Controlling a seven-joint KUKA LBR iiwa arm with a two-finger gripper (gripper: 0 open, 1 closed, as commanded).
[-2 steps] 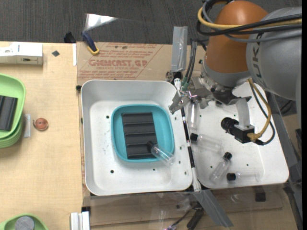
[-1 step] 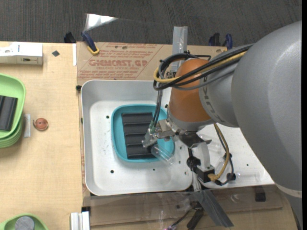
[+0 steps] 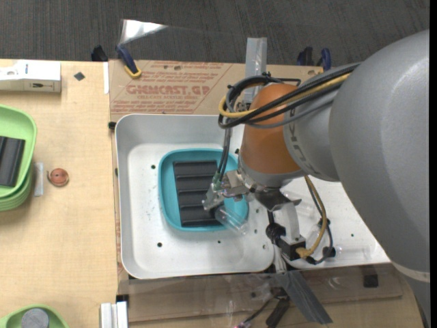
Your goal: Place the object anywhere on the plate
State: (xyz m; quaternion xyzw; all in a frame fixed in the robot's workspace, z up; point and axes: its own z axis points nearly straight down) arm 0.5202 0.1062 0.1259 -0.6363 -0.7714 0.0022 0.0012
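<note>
A teal plate (image 3: 166,183) lies in the middle of the left white bin (image 3: 133,210). A black ridged object (image 3: 193,190) rests flat on the plate and covers most of its inside. My gripper (image 3: 222,207) hangs over the plate's lower right corner, at the near right end of the black object and close to or touching it. The orange wrist band and grey arm hide the plate's right rim. Whether the object sits between the gripper's parts is not visible.
The right bin (image 3: 348,231) lies mostly under the arm, with cables looping over it. A cardboard sheet (image 3: 171,87) lies behind the bins. On the wooden bench at the left are a green tray (image 3: 19,125) holding a dark block, a small brown disc (image 3: 59,177) and a white box (image 3: 31,77).
</note>
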